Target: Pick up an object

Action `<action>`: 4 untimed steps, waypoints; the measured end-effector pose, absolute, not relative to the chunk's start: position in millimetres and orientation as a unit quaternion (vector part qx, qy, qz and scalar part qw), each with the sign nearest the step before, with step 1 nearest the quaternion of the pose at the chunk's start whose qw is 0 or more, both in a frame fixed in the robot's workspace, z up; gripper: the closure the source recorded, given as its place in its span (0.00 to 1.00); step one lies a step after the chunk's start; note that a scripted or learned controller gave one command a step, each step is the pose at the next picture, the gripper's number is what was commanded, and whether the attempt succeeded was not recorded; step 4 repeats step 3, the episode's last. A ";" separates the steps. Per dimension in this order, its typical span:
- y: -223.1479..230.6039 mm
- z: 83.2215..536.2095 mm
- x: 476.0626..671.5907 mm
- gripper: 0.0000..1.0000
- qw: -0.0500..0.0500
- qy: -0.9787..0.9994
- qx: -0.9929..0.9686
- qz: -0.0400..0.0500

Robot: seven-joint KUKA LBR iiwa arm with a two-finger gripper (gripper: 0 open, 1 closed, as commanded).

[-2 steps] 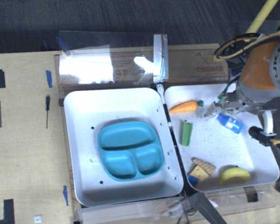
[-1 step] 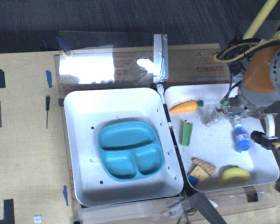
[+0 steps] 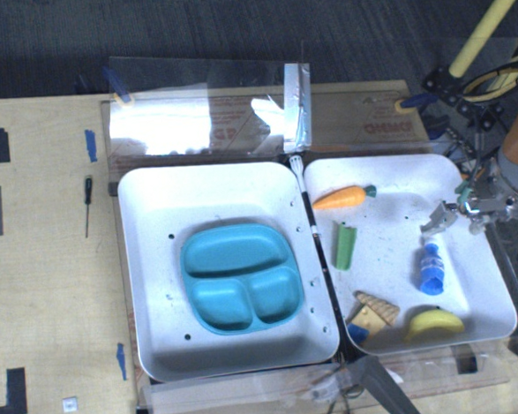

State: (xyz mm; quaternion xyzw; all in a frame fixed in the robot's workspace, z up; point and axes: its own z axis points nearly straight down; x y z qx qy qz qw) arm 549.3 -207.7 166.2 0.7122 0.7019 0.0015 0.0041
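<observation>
The right bin (image 3: pixel 389 175) holds an orange carrot (image 3: pixel 338 199) at its far left and a green block (image 3: pixel 344 246) below it. A small blue bottle (image 3: pixel 430 268) lies right of centre. A yellow banana (image 3: pixel 435 324) rests by the near rim, with a tan wedge-shaped toy (image 3: pixel 373 312) to its left. My gripper (image 3: pixel 459 219) hangs over the bin's right edge, just up and right of the blue bottle. It is open with nothing between its fingers.
The left bin (image 3: pixel 144 201) holds a blue divided plate (image 3: pixel 242 276). A clear plastic sheet (image 3: pixel 204 117) and a metal bracket (image 3: pixel 296 106) stand behind the bins. Cables and a yellow pole (image 3: pixel 485 18) crowd the far right.
</observation>
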 end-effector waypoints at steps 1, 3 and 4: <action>-202.2 95.6 518.6 0.00 -0.002 0.670 0.742 0.004; -134.3 214.9 543.4 1.00 0.003 0.654 0.757 0.004; -134.3 214.9 543.4 1.00 0.003 0.654 0.757 0.004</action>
